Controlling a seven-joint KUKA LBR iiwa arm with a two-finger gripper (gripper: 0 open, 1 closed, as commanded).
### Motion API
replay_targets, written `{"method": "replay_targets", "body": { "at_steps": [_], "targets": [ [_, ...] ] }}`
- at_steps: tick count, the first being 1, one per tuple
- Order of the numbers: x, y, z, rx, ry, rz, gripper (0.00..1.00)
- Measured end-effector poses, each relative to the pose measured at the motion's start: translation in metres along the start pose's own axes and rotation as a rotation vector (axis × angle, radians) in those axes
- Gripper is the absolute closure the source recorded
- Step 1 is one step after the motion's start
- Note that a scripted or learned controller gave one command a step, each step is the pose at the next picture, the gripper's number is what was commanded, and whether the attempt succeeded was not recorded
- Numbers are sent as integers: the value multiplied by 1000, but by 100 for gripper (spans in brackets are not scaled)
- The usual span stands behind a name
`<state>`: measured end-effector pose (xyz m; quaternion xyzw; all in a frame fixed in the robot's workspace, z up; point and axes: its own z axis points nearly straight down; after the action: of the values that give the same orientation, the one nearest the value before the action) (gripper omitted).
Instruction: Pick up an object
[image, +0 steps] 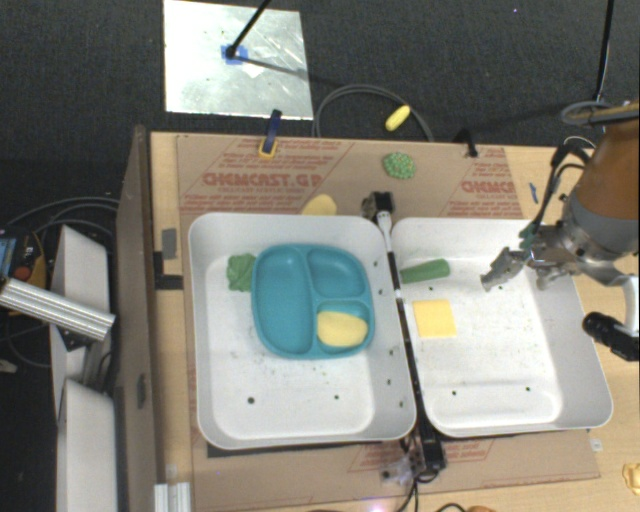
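In the left white bin (215, 400) you see a teal plastic divided plate (290, 310) holding a yellow rounded piece (342, 328), with a green leafy piece (241, 271) touching its left rim. In the right white bin (520, 400), near the dividing edge, lie a green pod-shaped piece (426, 269) and a flat yellow square (434, 319). The tool (510, 265) hovers over that bin's far right part, fingers spread, holding nothing.

My two white bins (300, 425) look like smooth, faintly glossy plastic, as does the teal divided plate (290, 300). Beneath them lies matt brown printed cardboard (250, 175). At the upper left of the frame, a shiny metallic sheet (240, 60) rests on dark, rough carpet (60, 100).
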<state>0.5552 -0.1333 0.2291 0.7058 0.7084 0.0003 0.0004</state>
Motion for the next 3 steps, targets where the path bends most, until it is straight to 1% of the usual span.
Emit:
{"method": "replay_targets", "body": {
  "at_steps": [1,2,3],
  "targets": [
    [40,7,96,7,3,-5,0],
    [46,6,146,3,1,2,0],
    [-4,80,137,-9,-4,0,0]
  ]
}}
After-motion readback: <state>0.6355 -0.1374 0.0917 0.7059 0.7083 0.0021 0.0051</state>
